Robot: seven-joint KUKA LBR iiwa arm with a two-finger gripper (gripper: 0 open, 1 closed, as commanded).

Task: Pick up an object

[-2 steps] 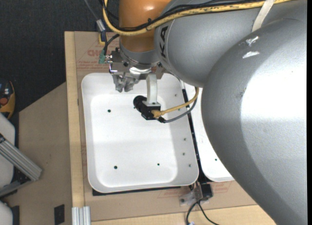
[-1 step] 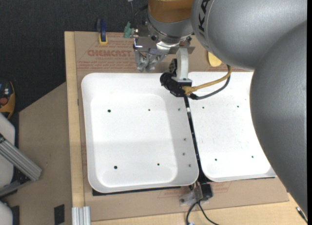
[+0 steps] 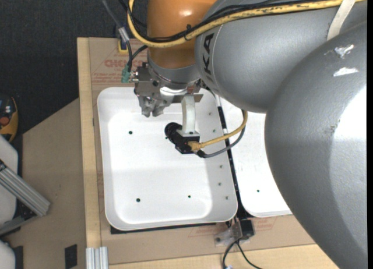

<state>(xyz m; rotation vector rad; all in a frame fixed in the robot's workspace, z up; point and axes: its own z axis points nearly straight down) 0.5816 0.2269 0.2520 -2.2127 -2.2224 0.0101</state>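
My gripper [image 3: 152, 109] hangs over the far part of the left white bin [image 3: 119, 204], close to its back wall. Its grey fingers point down near the bin floor, too foreshortened to judge. No object shows between them. The bin floor around the gripper shows bare white plastic with a few small dark dots. The big grey arm with its orange band covers the right bin's far part and the top right of the view.
The right white bin [image 3: 265, 201] shows only its near left corner below the arm. Both bins rest on a brown cardboard sheet [image 3: 93, 64]. A grey metal rail [image 3: 23, 192] lies off the bench at the left.
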